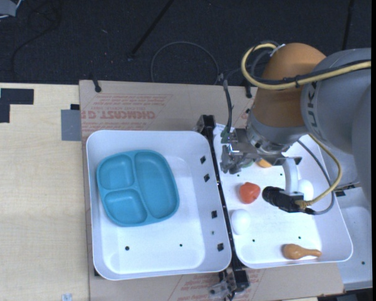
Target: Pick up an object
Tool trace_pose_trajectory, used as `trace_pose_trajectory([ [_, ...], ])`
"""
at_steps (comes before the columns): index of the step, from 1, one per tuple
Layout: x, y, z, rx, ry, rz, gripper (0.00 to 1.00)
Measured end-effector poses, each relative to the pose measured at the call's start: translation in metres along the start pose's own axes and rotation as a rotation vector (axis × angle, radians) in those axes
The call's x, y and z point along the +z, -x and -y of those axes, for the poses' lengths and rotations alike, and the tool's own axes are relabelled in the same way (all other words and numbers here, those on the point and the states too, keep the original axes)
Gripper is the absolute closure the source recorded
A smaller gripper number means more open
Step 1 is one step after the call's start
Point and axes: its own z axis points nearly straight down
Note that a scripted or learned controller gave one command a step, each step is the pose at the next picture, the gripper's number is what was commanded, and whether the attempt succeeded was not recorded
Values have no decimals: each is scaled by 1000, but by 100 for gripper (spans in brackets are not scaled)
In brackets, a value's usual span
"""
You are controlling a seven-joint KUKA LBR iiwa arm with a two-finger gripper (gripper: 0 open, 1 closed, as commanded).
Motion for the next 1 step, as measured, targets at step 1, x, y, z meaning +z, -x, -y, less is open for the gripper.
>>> trace_pose_trajectory([
  [1,-7,-56,23,1,0,1,100],
])
